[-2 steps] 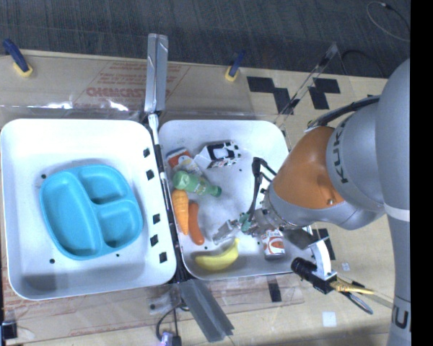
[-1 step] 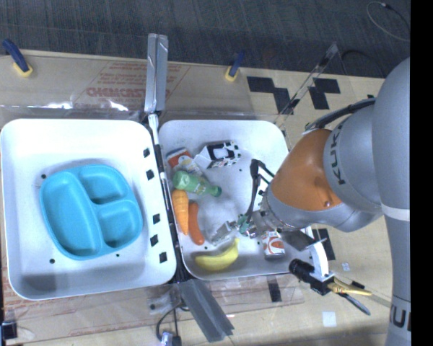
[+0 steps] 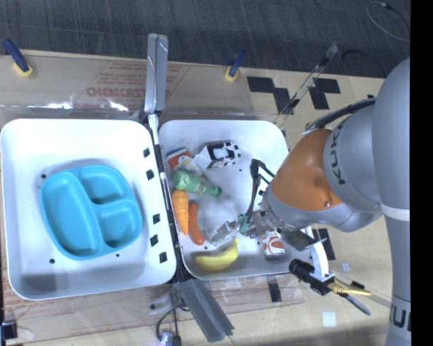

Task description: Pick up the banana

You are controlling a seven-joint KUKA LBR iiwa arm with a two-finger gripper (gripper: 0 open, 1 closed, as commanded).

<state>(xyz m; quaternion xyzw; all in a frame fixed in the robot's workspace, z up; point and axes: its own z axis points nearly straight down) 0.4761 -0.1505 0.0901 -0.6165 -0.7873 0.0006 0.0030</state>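
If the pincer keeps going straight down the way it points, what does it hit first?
Probably the banana: the pincer hangs just above it, tips toward it. Depth is unclear from this slant.

Even, fairly bright overhead light washes the two white bins (image 3: 22,193) close to glare, leaves soft short shadows under the blue tray (image 3: 90,211), and the picture is somewhat soft and grainy, so small items near the pincer (image 3: 247,224) are perhaps too blurred to read.
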